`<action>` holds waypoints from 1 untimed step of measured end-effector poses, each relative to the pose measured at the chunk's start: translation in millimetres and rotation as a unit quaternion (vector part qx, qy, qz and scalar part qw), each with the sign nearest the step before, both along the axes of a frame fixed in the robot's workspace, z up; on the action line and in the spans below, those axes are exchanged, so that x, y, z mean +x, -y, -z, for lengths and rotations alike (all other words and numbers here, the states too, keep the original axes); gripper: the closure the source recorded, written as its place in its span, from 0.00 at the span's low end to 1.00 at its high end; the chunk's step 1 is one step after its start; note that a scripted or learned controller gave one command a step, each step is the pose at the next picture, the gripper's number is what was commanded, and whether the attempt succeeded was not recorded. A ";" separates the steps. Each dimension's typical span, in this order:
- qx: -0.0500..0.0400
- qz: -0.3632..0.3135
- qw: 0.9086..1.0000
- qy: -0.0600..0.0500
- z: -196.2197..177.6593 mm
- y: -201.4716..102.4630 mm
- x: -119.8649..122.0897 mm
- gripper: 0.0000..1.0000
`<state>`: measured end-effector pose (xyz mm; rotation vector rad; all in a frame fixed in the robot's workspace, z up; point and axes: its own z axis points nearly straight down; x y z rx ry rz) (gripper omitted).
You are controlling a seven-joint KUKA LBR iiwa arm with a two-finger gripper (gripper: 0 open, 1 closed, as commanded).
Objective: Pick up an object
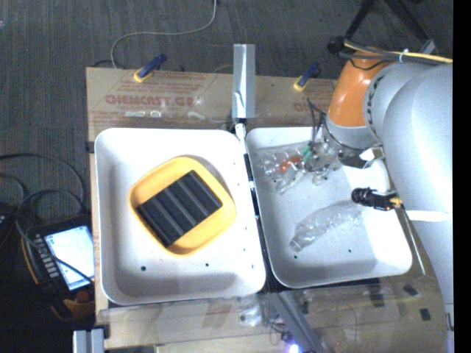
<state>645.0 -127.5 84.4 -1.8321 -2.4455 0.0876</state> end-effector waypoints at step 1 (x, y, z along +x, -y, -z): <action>-0.001 0.022 1.000 0.021 -14.1 40.4 7.7 0.00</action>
